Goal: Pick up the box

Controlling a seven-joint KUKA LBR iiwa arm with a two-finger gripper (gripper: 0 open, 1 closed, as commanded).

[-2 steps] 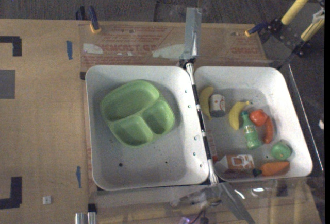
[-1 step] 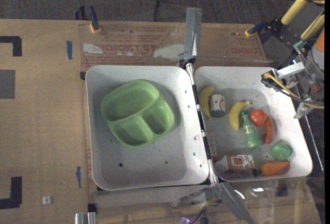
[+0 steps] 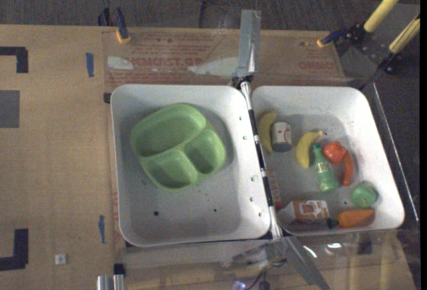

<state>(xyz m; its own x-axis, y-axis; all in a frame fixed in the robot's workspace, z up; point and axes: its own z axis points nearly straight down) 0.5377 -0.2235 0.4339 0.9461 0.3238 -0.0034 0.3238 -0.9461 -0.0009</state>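
Two shallow white bins sit side by side on the worktop (image 3: 53, 169). Left bin (image 3: 133, 215) carries a green divided tray (image 3: 177, 146). Right bin (image 3: 373, 122) holds the box (image 3: 308, 210) — orange and white, lying flat near the front wall, just beside a carrot (image 3: 355, 217). Further back lie two bananas (image 3: 266, 131), a small can (image 3: 282, 136), a green bottle (image 3: 325, 172), a red pepper (image 3: 333, 151) and a green round fruit (image 3: 363, 195).

Single fixed overhead camera, slanted down (moderate distance), both bins (image 3: 127, 169) framed.
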